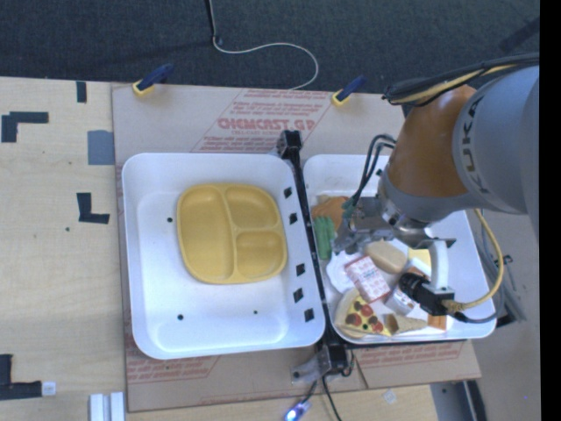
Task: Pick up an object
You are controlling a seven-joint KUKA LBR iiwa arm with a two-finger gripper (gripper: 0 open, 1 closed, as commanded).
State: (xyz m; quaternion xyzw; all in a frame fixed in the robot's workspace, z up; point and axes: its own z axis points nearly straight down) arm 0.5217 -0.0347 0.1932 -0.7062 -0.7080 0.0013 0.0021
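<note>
Presumably reaching for a pick, the grey arm's gripper (368,235) hangs low over the cluttered right white bin (473,270), above toy food like the pizza slice (364,314); its grip state cannot be told.

A pale wooden tabletop (53,261) carries a cardboard sheet (263,121) — beyond the sheet lies dark carpet floor (105,16), crossed by a thin white cable (272,49).
</note>
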